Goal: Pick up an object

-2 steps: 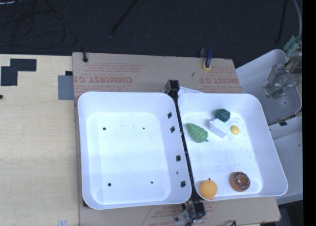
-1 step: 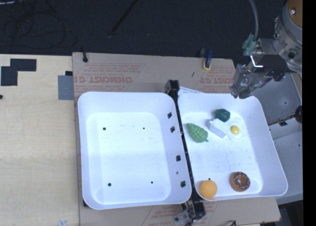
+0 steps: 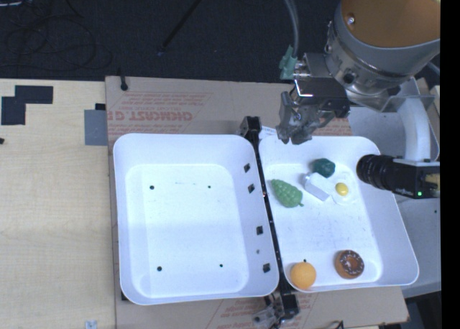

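Above right bin's (image 3: 402,248) far edge, end effector (image 3: 293,133), grip state unclear, green leafy toy (image 3: 286,194) lying just below.

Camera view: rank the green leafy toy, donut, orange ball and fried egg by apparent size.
1. Green leafy toy
2. Donut and orange ball: too alike to rank
3. Fried egg: looks smallest, but its white blends into the bin, so unsure.

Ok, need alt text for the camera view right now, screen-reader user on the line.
The end effector hangs over the far edge of the right bin, which has a green leafy toy, dark teal piece, fried egg, orange ball and donut. The left bin sits alongside.
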`<state>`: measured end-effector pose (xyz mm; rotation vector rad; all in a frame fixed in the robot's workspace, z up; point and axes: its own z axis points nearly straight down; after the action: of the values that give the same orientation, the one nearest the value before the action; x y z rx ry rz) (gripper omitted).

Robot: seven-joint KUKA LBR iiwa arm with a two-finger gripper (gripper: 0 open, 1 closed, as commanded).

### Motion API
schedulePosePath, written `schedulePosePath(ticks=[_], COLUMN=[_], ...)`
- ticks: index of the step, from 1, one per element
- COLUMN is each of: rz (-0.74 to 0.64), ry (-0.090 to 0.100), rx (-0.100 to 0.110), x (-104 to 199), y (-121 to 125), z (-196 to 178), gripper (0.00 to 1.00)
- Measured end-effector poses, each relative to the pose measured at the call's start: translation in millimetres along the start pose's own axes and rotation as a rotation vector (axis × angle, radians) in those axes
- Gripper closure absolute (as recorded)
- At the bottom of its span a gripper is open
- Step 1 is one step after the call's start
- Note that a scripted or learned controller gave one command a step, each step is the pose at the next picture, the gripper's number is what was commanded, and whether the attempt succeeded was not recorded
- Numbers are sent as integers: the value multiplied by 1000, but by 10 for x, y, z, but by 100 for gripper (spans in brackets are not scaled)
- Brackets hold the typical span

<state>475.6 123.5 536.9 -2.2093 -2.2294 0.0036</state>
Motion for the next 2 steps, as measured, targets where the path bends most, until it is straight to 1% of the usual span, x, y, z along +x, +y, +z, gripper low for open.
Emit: schedulePosePath(ticks=[1,2], rz=[26,16], ry=[-5,-4], rx=[8,-10], x=[-1648,-2347], y=[-20,-19], z=[912,52], gripper=[100,100])
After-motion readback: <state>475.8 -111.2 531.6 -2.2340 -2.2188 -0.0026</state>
